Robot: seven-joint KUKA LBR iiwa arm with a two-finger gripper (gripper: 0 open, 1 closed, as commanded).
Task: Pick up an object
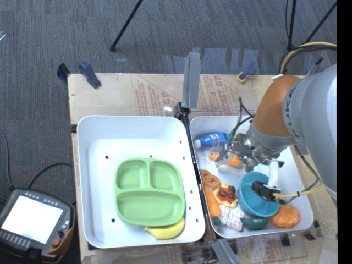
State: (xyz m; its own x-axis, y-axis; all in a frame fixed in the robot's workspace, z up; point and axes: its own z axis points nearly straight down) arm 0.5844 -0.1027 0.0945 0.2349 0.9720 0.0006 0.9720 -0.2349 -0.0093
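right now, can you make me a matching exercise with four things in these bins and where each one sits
Things:
1. green divided plate
2. banana
3. blue-capped bottle
4. teal bowl

Places:
A. far end of the right bin, lying on its side
B. middle of the left bin
C. near half of the right bin, beside the pizza slice
D. near edge of the left bin, tucked against the plate

Pairs: 1-B, 2-D, 3-A, 4-C
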